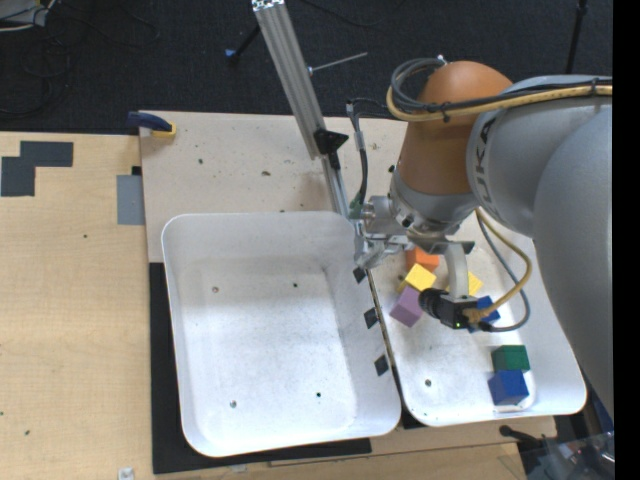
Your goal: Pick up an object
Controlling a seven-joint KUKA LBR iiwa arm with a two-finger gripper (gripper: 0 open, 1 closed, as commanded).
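Orange cube (427, 259), yellow cube (420, 277), purple cube (406, 310), green cube (511, 356), blue cube (509, 385).

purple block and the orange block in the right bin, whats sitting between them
A yellow block sits between the purple block and the orange block in the right bin, as the camera view shows.

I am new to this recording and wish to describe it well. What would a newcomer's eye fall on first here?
First, the large grey arm with its orange band, bent down over the right bin. Next, the bright blocks in that bin: an orange block, a yellow block and a purple block close under the wrist, a green block and a blue block near the front edge.
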